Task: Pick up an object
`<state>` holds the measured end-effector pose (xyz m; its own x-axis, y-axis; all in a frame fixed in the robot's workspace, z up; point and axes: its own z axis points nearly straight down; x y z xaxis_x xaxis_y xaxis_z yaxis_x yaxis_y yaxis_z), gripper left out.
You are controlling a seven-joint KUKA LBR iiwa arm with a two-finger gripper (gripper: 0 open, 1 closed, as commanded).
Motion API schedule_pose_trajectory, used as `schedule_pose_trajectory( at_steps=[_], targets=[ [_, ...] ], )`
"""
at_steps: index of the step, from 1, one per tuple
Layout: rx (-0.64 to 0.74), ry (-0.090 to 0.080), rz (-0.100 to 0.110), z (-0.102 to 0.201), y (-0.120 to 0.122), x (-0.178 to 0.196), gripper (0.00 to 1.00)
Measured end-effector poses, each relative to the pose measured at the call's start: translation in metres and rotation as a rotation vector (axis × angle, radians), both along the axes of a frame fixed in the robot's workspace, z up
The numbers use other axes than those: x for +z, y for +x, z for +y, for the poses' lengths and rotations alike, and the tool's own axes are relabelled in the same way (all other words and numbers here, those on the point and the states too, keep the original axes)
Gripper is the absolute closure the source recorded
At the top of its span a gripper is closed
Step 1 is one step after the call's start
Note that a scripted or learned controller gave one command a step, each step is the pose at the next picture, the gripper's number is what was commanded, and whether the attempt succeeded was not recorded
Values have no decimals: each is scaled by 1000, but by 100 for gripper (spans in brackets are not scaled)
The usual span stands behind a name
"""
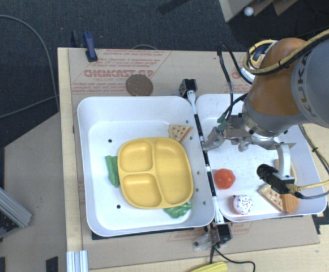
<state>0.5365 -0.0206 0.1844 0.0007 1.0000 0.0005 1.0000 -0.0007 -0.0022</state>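
We see the arm [283, 89] reaching in from the right over the right bin [246, 171], its orange band above the wrist. The gripper [212, 139] sits low at that bin's left wall, just beside the divide between the two bins. We cannot tell whether it is apart or together (the metal parts there blur into one another), and we see nothing held in it.

The things to pick lie in both bins. In the right bin, a red tomato [225, 178] rests near the left wall, below the gripper and apart from it. A white speckled ball [243, 204] lies near the bin's front edge, just right of the tomato. A tan cracker wedge [274, 198] lies further right, near the front right corner.

In the left bin [90, 146] a yellow divided plate [154, 171] takes up the middle. A green leaf [112, 170] pokes out at its left edge and a second green piece [178, 211] at its lower right edge. A waffle-patterned cracker [179, 132] touches the plate's upper right rim, near the divide.

Behind the left bin, on the cardboard [113, 67], lie a brown disc [139, 85] and a blue clip [89, 46].
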Motion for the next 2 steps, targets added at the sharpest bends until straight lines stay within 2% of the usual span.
schedule_pose_trajectory(
  at_steps=[1, 2],
  targets=[
    [0, 0, 0, -24, -20, 0, 0],
    [-1, 0, 0, -73, -57, -78, 0]
  ],
)
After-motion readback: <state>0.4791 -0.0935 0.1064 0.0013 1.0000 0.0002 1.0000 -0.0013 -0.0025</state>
